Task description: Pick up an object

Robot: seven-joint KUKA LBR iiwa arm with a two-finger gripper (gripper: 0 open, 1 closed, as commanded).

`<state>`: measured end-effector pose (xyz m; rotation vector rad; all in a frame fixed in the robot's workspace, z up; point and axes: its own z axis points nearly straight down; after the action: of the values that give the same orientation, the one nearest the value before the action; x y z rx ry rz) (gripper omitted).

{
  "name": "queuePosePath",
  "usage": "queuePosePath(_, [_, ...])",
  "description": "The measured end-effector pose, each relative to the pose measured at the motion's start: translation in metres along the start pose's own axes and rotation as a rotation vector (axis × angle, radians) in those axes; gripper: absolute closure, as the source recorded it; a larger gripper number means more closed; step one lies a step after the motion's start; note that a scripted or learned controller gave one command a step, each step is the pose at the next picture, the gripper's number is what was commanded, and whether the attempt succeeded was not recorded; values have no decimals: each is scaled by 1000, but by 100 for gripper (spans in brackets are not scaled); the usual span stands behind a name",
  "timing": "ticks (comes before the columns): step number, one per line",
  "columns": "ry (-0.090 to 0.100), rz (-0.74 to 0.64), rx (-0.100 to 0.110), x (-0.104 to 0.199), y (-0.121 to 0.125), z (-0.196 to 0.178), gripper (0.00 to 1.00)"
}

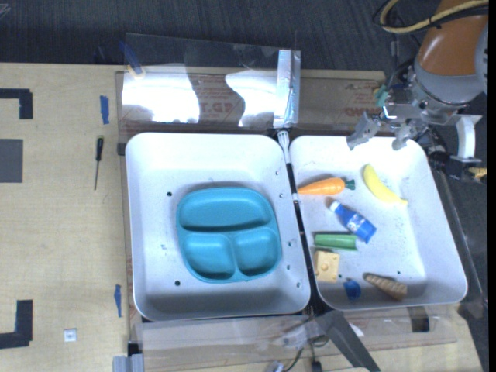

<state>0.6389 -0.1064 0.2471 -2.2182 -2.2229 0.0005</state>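
Where the bench (62, 231) spreads pale and wooden under the camera, two shallow white bins sit side by side, their inner walls touching along the middle. The left bin (147, 169) holds a blue divided tray (228, 232) lying flat near its centre. The right bin (438, 246) carries the small things. The arm (457, 49), grey with its orange band, reaches in from the upper right, and its gripper (381, 136) hangs over the far rim of the right bin with the two fingers spread apart and nothing between them.

Nearest to the gripper lies a yellow banana (383, 185), just below it and slightly toward the right wall, slanted on the bin floor. A carrot (321, 186) lies to the left of the banana, close to the dividing wall, its green top pointing toward the banana. Below these, a blue and white tube (353, 220) lies at a slant in the middle of the bin. A green stick-shaped piece (335, 241) lies just under the tube. At the near end sit a yellow cheese-like block (326, 266), a brown cone-shaped piece (385, 285), and a small blue bit (352, 289), all well apart from the gripper.
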Motion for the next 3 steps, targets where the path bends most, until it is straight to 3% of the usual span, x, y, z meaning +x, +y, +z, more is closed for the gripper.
queuePosePath(1, [2,-315,5,-38,-54,146,0])
queuePosePath(2, [-2,-315,-6,-38,-51,132,100])
queuePosePath(3, [2,-282,1,-31,-65,143,100])
